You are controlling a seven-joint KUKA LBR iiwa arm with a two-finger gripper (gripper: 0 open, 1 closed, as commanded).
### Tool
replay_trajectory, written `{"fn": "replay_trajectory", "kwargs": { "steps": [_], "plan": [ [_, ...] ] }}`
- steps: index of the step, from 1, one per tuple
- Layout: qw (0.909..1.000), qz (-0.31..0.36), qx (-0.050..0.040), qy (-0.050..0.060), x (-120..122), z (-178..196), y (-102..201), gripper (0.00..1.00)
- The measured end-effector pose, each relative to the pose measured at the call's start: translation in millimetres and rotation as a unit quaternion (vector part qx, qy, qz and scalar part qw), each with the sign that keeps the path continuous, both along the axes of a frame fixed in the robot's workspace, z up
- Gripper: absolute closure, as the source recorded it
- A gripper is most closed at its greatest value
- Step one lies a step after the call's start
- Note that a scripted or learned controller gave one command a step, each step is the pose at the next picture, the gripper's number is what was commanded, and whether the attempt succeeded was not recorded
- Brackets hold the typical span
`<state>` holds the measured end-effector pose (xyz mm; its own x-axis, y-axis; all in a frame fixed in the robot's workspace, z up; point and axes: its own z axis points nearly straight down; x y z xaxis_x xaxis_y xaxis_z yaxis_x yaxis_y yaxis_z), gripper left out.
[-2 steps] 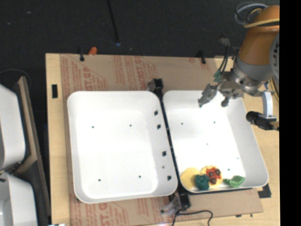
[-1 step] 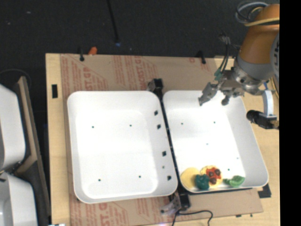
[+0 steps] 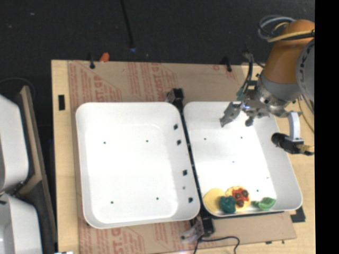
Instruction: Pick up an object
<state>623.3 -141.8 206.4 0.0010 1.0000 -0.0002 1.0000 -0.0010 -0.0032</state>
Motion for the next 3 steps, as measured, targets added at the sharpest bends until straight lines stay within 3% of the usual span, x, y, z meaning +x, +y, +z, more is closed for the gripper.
{"fn": "replay_trajectory", "kwargs": {
  "steps": [2, 3],
  "plan": [
    [1.0, 0.0, 0.0002, 0.0, -5.7, -107.9, 0.5, 0.0],
    [1.0, -0.001, 0.0, -0.003, -4.1, -94.5, -0.3, 1.0]
  ]
}}
